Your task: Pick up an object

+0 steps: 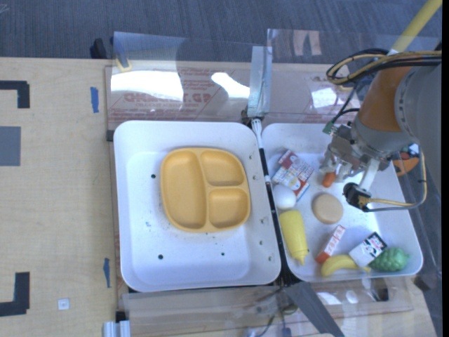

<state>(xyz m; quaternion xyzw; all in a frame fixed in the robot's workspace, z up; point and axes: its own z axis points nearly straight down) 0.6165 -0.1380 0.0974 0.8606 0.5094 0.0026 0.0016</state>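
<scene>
The two shallow white bins point(133, 258) looked like smooth, slightly glossy plastic, the left one flecked with dark specks. The yellow three-compartment tray point(205, 188) was matt plastic. Clear glossy plastic sheets point(182, 83) caught the light behind the bins. The bench top point(49, 223) looked like pale, matt wood. The yellow bottle-shaped toy point(295, 234) and the green knobbly toy point(389, 260) seemed plastic; the arm's grey shell point(421, 107) looked matt.

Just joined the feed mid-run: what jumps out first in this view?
The yellow three-compartment plastic plate lies alone in the left white bin. The right white bin is crowded with small items: a yellow bottle, a round tan disc, a green bumpy toy. The grey arm's hand hangs over its upper part.
</scene>
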